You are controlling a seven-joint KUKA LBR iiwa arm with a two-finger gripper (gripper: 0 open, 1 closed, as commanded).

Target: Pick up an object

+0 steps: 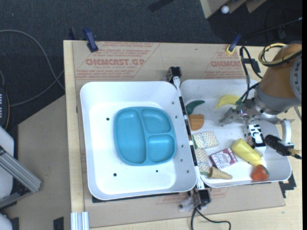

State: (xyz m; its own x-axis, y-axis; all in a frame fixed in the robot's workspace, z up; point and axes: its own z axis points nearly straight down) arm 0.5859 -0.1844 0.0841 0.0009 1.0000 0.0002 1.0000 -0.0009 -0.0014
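arm [280, 83] in from right, over right bin [201, 87] | gripper [233, 115] low near yellow banana [228, 100], jaws spread open, nothing between | left bin [96, 99]: blue divided plate [145, 135] | right bin also: cracker [206, 139], pink packet [223, 158], yellow bottle [247, 151], cone [217, 173] | worktop [72, 128]

The table [144, 56] is light brown, and a sheet of brown cardboard [115, 61] with red letters lies flat on top of it. Two shallow white bins sit side by side on the cardboard and touch in the middle: the left bin [96, 143] is the bigger one, and the right bin [211, 87] is the smaller one. A blue clamp [89, 39] grips the table's far edge on the left, and another blue clamp [233, 43] grips it on the right.
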